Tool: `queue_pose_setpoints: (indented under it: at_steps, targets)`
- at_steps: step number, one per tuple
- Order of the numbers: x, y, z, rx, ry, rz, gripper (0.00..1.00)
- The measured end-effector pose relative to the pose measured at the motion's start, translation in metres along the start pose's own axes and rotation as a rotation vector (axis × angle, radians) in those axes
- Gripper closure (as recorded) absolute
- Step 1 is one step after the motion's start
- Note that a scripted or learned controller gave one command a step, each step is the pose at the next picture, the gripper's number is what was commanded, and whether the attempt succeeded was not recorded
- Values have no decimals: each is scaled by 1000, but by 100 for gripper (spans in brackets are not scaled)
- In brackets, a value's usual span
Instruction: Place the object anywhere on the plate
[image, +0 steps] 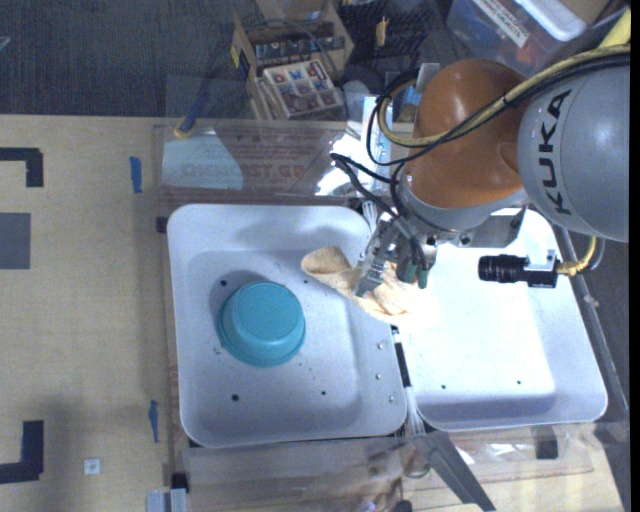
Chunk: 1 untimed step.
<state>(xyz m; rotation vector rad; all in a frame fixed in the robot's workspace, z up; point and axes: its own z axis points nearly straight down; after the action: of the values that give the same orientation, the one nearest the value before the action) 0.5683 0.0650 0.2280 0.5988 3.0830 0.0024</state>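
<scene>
A round teal-blue plate (262, 322) lies in the left bin, left of its centre. A pale tan, floppy object (330, 266) stretches across the upper right corner of the left bin and over the divider into the right bin. The gripper (389, 272) hangs directly over the middle of this object, at or just above its surface, and hides part of it. The plate is well apart from the object, down and to the left of the gripper.
The left bin (200, 240) and right bin (500, 370) meet at a raised divider (400, 365) under the gripper. The arm's orange band (465, 110) and grey body loom over the right bin's upper part. A black cylinder (515, 269) juts out at the wrist.
</scene>
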Motion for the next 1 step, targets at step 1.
queue_pose_setpoints:
  at_steps: [1]
  targets:
    - [32,37,1,0,0,-382,100]
